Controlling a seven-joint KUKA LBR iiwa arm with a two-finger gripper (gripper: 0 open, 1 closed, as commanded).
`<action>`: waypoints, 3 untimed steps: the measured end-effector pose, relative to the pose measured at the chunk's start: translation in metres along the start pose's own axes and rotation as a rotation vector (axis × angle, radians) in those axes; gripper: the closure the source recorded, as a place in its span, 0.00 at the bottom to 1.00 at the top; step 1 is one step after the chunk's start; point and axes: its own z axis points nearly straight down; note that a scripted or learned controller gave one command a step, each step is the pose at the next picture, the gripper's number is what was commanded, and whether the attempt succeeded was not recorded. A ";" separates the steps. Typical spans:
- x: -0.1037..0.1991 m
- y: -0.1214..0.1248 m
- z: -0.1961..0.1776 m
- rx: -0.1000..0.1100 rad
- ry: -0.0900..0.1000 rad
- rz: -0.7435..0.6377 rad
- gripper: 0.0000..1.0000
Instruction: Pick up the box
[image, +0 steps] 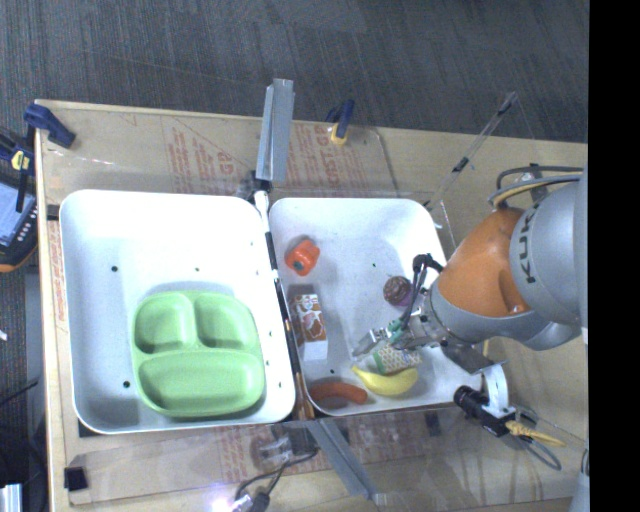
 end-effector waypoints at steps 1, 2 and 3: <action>-0.001 0.001 -0.011 0.000 -0.004 -0.006 1.00; -0.001 0.002 -0.020 0.002 -0.004 -0.013 1.00; -0.001 0.002 -0.030 0.003 -0.004 -0.018 1.00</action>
